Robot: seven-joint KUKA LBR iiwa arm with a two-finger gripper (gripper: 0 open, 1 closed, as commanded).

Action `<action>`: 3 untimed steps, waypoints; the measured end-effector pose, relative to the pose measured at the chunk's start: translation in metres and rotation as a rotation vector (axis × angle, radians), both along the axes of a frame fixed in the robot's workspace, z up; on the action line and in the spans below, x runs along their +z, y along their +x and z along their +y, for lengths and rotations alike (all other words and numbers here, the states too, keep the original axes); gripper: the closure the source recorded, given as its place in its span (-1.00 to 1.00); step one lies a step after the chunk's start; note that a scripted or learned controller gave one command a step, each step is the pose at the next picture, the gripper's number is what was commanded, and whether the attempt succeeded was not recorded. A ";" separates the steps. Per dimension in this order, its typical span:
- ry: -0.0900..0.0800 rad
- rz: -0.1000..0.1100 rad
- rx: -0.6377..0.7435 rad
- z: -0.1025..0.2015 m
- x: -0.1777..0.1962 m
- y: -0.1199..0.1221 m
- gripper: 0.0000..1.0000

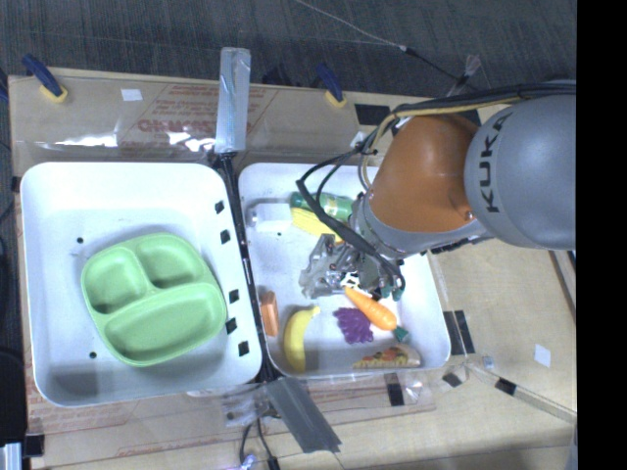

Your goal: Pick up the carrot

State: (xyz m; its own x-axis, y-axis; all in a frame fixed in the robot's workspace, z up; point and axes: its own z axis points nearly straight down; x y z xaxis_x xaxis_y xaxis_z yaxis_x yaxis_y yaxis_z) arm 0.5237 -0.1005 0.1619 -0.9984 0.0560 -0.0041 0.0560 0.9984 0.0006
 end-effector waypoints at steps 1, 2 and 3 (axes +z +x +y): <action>0.000 0.008 -0.145 -0.061 -0.063 -0.037 1.00; -0.001 -0.003 -0.085 -0.110 -0.067 -0.044 1.00; 0.001 0.002 -0.308 -0.045 -0.013 -0.046 1.00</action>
